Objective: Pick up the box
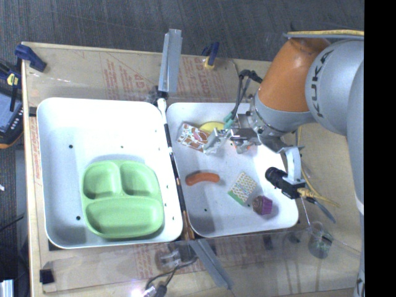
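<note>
Box [192,137] lies flat in right bin [204,224], just left of gripper [224,140]; grip state unclear.

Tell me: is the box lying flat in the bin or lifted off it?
Lying flat. The box rests face-up on the floor of the right bin, beside the gripper, with a yellow item just behind it.

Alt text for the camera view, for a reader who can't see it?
A grey-and-orange arm reaches from the right, its gripper low over the right bin beside a small box. That bin also holds a sausage, a packet and a purple item; the left bin holds a green tray.
</note>
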You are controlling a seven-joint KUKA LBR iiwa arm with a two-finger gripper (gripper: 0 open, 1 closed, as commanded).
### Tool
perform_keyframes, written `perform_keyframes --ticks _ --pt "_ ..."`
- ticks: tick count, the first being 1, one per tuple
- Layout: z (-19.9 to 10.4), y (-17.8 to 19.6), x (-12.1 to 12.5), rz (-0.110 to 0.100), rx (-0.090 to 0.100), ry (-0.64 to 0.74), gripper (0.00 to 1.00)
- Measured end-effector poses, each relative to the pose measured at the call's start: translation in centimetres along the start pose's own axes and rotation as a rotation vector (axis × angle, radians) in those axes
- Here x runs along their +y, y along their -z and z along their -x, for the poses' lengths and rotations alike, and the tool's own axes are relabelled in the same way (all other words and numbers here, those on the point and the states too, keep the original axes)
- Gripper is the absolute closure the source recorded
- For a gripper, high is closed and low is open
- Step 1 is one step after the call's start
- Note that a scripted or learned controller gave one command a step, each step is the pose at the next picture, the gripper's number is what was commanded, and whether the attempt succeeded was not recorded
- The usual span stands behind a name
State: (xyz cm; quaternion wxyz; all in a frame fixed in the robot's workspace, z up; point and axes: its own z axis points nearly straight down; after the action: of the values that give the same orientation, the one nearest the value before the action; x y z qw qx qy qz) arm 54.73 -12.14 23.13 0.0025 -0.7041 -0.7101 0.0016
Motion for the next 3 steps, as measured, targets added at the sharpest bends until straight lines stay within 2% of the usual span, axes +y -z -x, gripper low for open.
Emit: perform_keyframes --ticks 1,2,3 --pt "8.5 -5.1 -0.7 0.001 0.0 0.137 0.0" --pt "8.5 -13.6 -5.6 0.011 -0.002 -0.055 0.0" --pt "8.8 -12.5 -5.5 0.013 -0.008 -0.051 1.0"
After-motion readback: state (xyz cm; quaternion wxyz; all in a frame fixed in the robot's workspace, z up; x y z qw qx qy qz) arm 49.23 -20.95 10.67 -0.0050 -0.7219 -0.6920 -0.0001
